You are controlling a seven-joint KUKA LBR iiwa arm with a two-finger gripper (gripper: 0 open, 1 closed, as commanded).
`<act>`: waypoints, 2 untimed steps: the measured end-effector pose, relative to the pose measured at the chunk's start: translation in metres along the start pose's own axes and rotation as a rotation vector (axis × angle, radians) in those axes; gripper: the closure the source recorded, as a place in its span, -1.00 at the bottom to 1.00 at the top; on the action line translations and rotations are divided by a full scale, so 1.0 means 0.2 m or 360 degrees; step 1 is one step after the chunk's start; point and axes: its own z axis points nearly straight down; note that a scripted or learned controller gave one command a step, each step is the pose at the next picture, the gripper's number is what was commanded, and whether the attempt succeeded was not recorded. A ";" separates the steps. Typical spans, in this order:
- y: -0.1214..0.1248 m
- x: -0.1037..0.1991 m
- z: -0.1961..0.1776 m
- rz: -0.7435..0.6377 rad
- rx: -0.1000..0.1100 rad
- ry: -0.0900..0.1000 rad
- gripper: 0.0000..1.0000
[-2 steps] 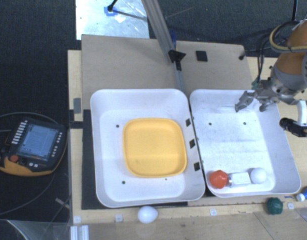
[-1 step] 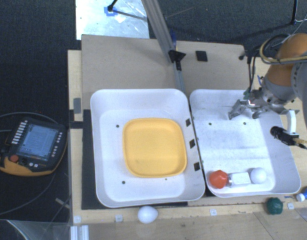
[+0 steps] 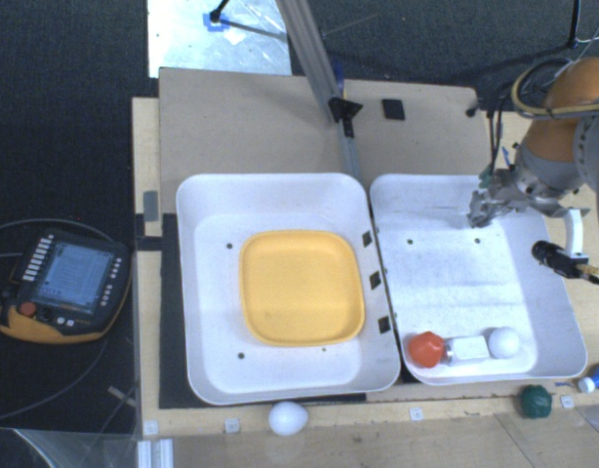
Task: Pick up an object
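Note:
My gripper (image 3: 482, 211) hangs over the far right part of the right bin (image 3: 475, 281), with nothing visible between its fingers. At that bin's near edge lie a red-orange ball (image 3: 426, 349), a white block (image 3: 468, 348) and a white ball (image 3: 503, 341) in a row, well below the gripper. A yellow square plate (image 3: 301, 287) lies in the middle of the left bin (image 3: 207, 291).
A white egg-shaped object (image 3: 288, 417) and a dark green ball (image 3: 535, 401) rest on the bench in front of the bins. A teach pendant (image 3: 60, 283) sits on the floor at left. A metal pole (image 3: 314, 47) slants down behind the bins.

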 end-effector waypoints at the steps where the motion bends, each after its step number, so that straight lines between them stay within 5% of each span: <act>1: 0.04 -0.03 -0.29 0.0001 -0.0006 -0.0001 1.00; 2: 0.09 -0.01 -0.59 0.0001 -0.0005 0.0000 1.00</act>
